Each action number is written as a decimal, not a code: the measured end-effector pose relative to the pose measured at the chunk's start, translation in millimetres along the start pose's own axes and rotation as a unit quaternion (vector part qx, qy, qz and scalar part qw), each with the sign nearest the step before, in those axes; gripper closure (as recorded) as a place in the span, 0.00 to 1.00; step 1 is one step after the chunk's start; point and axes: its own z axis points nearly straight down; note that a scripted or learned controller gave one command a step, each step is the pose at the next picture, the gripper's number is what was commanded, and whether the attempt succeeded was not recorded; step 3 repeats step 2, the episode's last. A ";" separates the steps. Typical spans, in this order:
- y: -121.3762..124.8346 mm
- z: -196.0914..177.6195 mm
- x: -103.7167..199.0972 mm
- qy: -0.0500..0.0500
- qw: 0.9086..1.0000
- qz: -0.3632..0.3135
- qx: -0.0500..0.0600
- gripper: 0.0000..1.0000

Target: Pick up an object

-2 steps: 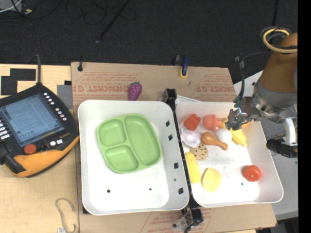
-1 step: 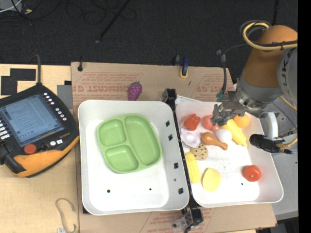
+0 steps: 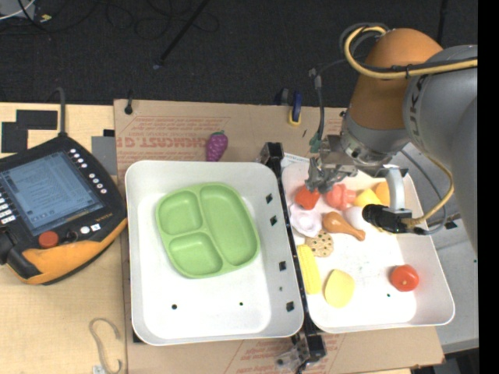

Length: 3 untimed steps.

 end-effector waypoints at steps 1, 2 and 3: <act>16.5 -10.3 31.1 0.000 1.000 0.001 0.000 1.00; 15.6 -9.4 30.8 -0.001 1.000 0.001 0.001 1.00; 15.6 -9.4 30.8 -0.001 1.000 0.001 0.001 1.00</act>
